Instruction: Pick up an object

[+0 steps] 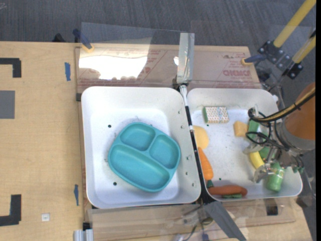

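Note:
The right bin (225, 147) holds several small toy foods. A green-and-white patterned block (215, 115) lies at the back, a pale yellow piece (200, 136) and an orange carrot (205, 166) along the left wall, and a red pepper (228, 190) at the front. A yellow-orange chunk (240, 129), a green piece (254, 126) and a yellow piece (256, 159) sit toward the right. My gripper (268, 169) hangs low in the bin's front right corner, just beside a green object (275, 182). Cables and the wrist hide the contact.
The left bin (95, 134) holds a teal divided plate (144, 156). A clear panel (125, 59) stands behind the bins. The arm's orange band (303, 122) overhangs the right bin's right wall. Yellow struts (296, 19) stand at the back right.

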